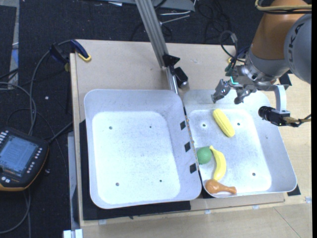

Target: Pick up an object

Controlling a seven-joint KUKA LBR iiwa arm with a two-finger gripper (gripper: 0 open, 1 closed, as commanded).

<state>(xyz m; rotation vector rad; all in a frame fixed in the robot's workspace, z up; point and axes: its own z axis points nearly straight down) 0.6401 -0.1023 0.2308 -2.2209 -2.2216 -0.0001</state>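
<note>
Hovering over the right bin's (277,148) far edge, my gripper (229,95) has its jaws spread with nothing between them. I see the corn cob (223,122) just nearer, and the banana (218,163), green ball (203,155) and orange piece (219,187) at the near left.

Colours, bench and bin contents

Two bins (133,152) white, speckled with fine dark dots. Bench top (124,63) pale tan. Corn cob (224,122) yellow; banana (219,164) yellow; ball (203,155) green; gourd-shaped piece (220,187) orange-brown. Arm (282,33) grey with orange band. Handheld pendant (17,157) black with orange edge, bluish screen. Floor dark.
</note>
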